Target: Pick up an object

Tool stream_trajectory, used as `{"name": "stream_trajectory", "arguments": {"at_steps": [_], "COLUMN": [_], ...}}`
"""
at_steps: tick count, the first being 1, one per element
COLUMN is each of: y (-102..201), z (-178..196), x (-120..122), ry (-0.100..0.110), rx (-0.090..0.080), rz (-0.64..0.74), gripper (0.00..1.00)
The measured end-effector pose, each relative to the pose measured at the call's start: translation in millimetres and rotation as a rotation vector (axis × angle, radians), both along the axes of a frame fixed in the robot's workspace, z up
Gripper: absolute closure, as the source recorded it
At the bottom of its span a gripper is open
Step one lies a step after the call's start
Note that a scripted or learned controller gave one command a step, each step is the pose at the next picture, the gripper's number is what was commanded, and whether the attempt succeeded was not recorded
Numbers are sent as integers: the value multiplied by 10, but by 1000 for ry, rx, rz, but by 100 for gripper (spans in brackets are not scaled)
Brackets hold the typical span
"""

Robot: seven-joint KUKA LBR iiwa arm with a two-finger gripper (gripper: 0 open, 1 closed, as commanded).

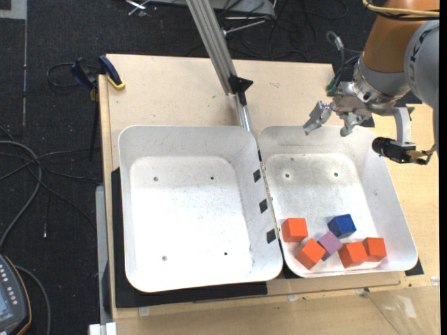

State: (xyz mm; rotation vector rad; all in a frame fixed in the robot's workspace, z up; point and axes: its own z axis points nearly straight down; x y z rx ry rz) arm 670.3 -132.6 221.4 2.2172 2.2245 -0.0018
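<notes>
Over right bin's (391,187) far rim, gripper (334,124) hangs w/ fingers spread, nothing held; blocks (334,243) sit at near end.

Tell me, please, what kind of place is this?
Probably a robotics lab. A robot arm reaches over two white bins on a bench, small coloured blocks lie in the right bin, and loose cables cross the dark floor.

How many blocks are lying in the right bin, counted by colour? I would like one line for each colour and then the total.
Orange cube blocks: 4
Blue cube block: 1
Purple cube block: 1
Total: 6, all in the near end of the right white bin.
</notes>
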Motion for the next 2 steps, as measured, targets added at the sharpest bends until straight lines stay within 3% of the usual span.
{"name": "stream_trajectory", "arguments": {"at_steps": [1,2], "y": [254,-413], "z": [-647,-1059], "x": [-618,-1470], "ry": [10,8], "rx": [4,0], "rz": [-4,-12], "gripper": [0,0]}}
